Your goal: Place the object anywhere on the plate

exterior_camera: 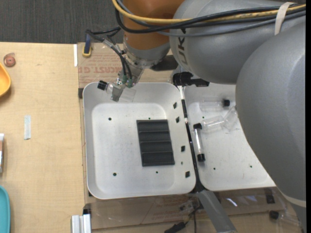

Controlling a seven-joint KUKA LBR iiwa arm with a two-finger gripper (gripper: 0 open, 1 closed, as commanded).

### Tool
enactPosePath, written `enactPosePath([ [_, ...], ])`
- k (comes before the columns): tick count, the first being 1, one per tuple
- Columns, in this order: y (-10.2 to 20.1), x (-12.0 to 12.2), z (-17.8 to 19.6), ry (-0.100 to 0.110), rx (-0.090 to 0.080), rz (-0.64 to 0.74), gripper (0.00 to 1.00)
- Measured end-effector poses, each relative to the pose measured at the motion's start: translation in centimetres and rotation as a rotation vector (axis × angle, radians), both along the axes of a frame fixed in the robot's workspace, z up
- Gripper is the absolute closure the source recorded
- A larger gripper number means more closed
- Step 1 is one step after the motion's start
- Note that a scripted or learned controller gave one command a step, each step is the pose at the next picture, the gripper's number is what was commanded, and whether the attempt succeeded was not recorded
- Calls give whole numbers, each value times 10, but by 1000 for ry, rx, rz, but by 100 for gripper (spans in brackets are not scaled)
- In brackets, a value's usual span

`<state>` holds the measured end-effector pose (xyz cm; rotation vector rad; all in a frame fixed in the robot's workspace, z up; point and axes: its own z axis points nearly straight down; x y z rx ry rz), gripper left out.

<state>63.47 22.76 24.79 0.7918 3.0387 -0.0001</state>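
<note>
A dark ribbed block (155, 142) lies flat in the middle of the left white bin (99, 178), apparently the object to be moved; no plate can be made out with certainty, though a blue rim (4, 210) shows at the near left edge of the worktop (43, 169) and an orange one (4, 81) farther up the same edge. In the right white bin (233, 174), a pen-like stick with black ends (198, 142) rests near the dividing wall, beside a clear plastic piece (216, 124). Farther back, the claw (118, 92) hangs over the far left corner of the left bin, well apart from the block; its small tip is too blurred to tell how wide it stands, and nothing can be seen between its fingers. The likely risk is a miss: the block lies low and flat, so a descent off its centre could close on air or skid it across the bin floor. The bin's raised walls and the arm's bulky grey body (252, 57) crowd any path leftward. A small clear strip (27, 127) lies on the worktop.
</note>
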Motion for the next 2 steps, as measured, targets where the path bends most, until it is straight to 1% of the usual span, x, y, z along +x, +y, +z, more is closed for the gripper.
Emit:
enactPosePath([
  [1, 0, -8, -24, 3, -1, -192, 100],
  [2, -3, -73, -49, 3, -1, -62, 100],
])
